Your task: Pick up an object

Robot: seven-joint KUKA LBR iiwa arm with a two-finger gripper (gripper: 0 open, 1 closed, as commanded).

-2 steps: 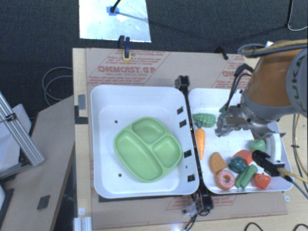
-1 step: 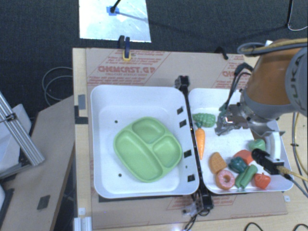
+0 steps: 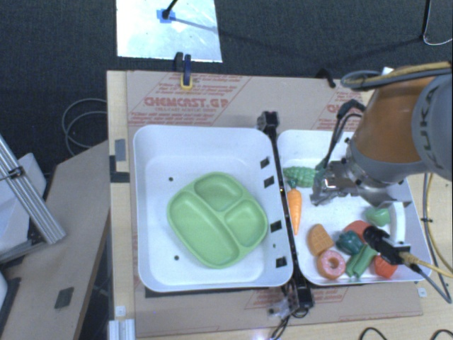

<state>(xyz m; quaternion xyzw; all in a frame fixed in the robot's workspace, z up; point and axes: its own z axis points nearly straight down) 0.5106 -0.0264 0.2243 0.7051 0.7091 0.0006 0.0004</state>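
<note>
Hovering low in the right bin [image 3: 311, 144], the end effector [image 3: 324, 190] sits near the carrot [image 3: 294, 207]; finger state indiscernible, nothing visibly grasped yet.

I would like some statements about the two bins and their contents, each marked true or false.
1. The green three-compartment plate lies in the left white bin. True.
2. The orange toy carrot lies on that plate. False: it lies in the right white bin, near the divider.
3. The pink-iced toy doughnut lies near the right bin's front edge. True.
4. The gripper hangs over the left bin. False: it is over the right bin.
</note>
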